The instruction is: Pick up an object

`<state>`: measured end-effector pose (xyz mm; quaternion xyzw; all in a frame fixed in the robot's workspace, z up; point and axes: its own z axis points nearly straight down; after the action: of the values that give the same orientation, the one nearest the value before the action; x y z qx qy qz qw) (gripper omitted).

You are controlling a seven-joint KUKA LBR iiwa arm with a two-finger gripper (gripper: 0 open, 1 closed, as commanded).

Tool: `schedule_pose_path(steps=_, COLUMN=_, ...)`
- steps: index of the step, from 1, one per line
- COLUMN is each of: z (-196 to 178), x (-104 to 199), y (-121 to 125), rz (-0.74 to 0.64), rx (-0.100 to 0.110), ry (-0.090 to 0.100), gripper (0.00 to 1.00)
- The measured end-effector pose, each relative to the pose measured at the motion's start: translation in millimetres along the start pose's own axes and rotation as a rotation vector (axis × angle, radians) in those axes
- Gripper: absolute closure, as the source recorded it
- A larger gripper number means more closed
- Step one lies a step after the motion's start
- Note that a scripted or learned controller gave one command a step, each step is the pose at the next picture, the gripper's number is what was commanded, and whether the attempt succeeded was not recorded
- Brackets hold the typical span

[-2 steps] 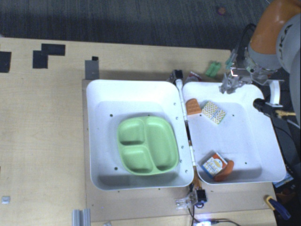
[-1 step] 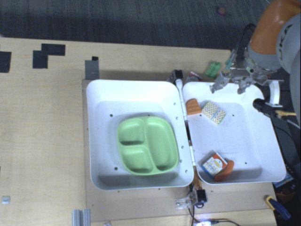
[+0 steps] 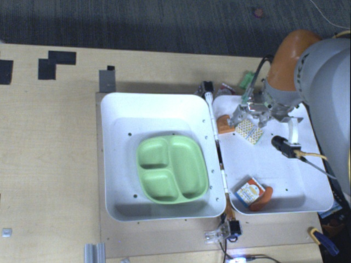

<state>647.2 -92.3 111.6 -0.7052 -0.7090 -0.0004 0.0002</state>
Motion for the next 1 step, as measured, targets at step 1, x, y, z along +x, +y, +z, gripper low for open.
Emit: schedule_pose_path(steps=1, z=-12.5, x=0.2, y=2.0, rz=-0.005, rx=-0.006, ry=-0.001, gripper=1.00)
